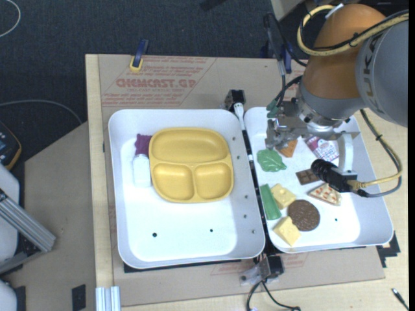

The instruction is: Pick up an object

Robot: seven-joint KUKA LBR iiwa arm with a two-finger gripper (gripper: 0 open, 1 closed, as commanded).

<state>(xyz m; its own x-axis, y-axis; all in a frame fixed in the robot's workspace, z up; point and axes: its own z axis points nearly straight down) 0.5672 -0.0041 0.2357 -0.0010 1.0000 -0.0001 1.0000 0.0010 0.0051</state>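
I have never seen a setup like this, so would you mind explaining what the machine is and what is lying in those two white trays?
It is a robot arm, grey with an orange band, reaching in from the right. One camera looks down at a slant from above the bench. The gripper hangs over the right bin, among toy food: a green leaf, a brown cookie, yellow cheese pieces and a pizza slice. The left bin holds a yellow divided plate beside a white and purple bottle. I cannot see anything held between the fingers.
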